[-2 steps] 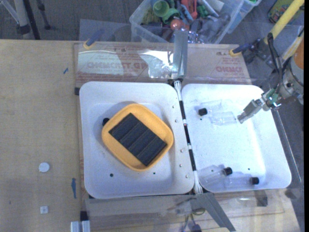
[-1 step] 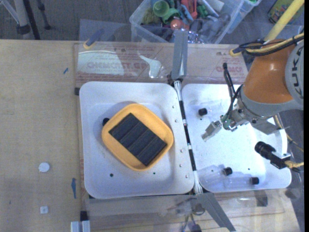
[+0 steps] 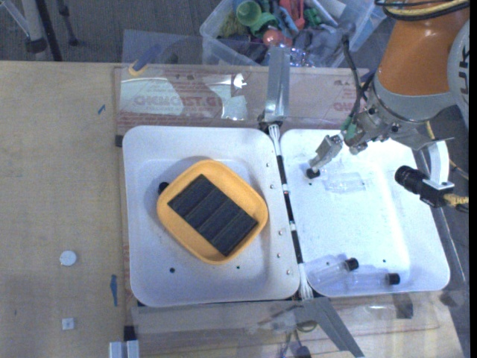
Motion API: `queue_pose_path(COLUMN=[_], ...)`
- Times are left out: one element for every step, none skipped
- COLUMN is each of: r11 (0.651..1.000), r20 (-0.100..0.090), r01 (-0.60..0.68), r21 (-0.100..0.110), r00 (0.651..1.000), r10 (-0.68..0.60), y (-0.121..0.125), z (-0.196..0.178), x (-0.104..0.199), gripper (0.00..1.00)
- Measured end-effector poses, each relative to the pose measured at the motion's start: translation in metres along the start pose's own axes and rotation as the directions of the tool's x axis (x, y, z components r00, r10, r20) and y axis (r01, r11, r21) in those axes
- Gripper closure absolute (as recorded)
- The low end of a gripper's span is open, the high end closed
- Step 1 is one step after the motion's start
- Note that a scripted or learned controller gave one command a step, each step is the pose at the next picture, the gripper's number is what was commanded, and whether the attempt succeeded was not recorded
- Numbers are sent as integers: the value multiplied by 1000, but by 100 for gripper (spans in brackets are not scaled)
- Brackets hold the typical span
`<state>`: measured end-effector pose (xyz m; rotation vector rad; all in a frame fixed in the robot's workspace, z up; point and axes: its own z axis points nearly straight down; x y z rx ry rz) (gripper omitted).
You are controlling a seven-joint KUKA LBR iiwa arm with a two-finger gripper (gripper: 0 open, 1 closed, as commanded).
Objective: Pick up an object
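The gripper (image 3: 316,165) hangs over the right bin (image 3: 417,274) near its back left corner; I cannot tell its state. A yellow tray (image 3: 243,191) lies mid left bin (image 3: 141,200). No legible writing.

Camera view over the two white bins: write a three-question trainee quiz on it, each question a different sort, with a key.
1. True or false: the yellow rounded-square tray with dark slats lies in the right white bin.
2. Multiple choice: where do the two clear plastic tubes with black caps lie in the right bin? A. far edge B. near edge C. centre
3. Fill in: the gripper hangs over the ____ bin.

Key:
1. False; it lies in the left white bin.
2. B; one tube sits toward the near-left corner, the other further right along the near edge.
3. right; it hangs over the far-left part, near the divider.
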<state>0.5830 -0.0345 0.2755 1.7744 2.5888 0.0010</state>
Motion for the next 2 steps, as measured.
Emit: queue_pose_path(r11=[1000, 1000], r20=[0, 0], r01=[0, 0], r21=[0, 0], r00=[1000, 1000], r10=[0, 0], y=[0, 0], z=[0, 0], x=[0, 0], gripper=[0, 0])
